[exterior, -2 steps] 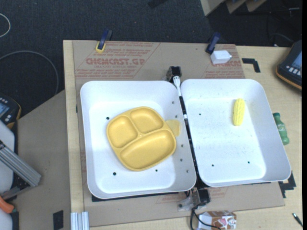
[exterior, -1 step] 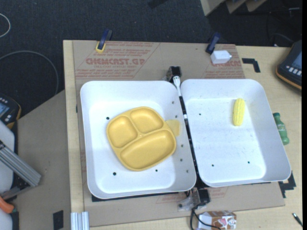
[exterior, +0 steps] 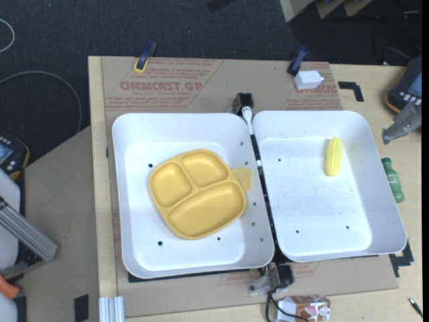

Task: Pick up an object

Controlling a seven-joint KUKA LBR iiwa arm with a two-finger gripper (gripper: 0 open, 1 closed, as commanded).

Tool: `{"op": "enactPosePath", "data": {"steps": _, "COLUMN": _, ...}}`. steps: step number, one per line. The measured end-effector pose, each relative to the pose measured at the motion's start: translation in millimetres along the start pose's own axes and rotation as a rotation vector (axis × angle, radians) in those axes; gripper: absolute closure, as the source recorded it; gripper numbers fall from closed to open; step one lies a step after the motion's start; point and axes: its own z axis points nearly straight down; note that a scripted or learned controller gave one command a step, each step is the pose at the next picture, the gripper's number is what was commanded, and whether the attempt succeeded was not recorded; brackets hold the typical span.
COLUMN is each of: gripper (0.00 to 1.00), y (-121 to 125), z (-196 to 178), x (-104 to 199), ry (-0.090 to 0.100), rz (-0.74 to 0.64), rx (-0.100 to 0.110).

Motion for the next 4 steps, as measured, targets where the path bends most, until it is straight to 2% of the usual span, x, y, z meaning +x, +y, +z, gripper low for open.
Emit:
{"op": "enactPosePath", "data": {"steps": 1, "gripper": 0.00, "y": -2, "z": -98, "x": -55, "ry": -0.012, "rz": 0.014, "rx": -0.022}}
{"op": "enactPosePath", "data": {"steps": 2, "gripper": 1.00, "y": -1, "z": -104, "x": -52, "ry": -0.010, "rz": 0.009, "rx": -0.016}}
{"op": "enactPosePath", "data": {"steps": 3, "gripper": 1.00, "y": -2, "z": 5, "x": -51, "ry": -0.001, "rz": 0.010, "rx": 0.002}}
{"op": "enactPosePath", "data": {"steps": 4, "gripper": 1.00, "y": 0, "z": 101, "x": 117, "ry": 0.001, "rz": -0.008, "rx": 0.004}}
